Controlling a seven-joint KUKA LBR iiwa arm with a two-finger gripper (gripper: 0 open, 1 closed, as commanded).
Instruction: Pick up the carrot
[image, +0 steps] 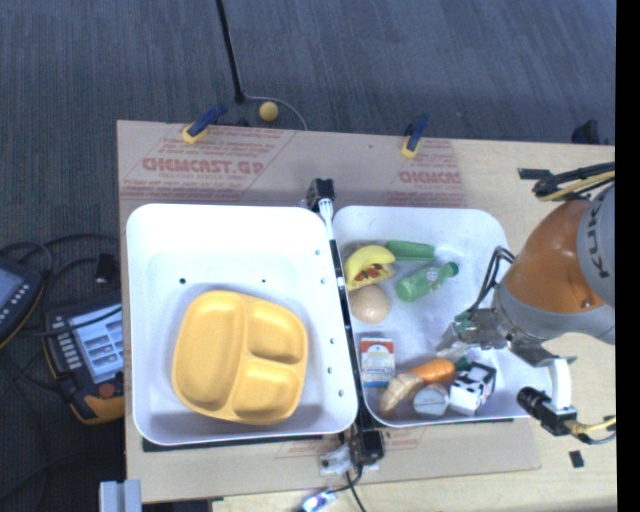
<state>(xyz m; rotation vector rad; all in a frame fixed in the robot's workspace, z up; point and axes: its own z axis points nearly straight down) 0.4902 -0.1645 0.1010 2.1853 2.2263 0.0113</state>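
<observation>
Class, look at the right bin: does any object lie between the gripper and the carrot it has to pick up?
Nothing visible does. The gripper sits just right of and above the carrot, with only bare bin floor between them. The bread roll touches the carrot's left end and the black-and-white block lies below-right, crowding it.

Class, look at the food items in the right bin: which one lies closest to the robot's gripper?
The small orange carrot near the bin's front edge, just below the gripper. The yellow banana, green bottle and beige egg lie farther off, toward the bin's back.
</observation>
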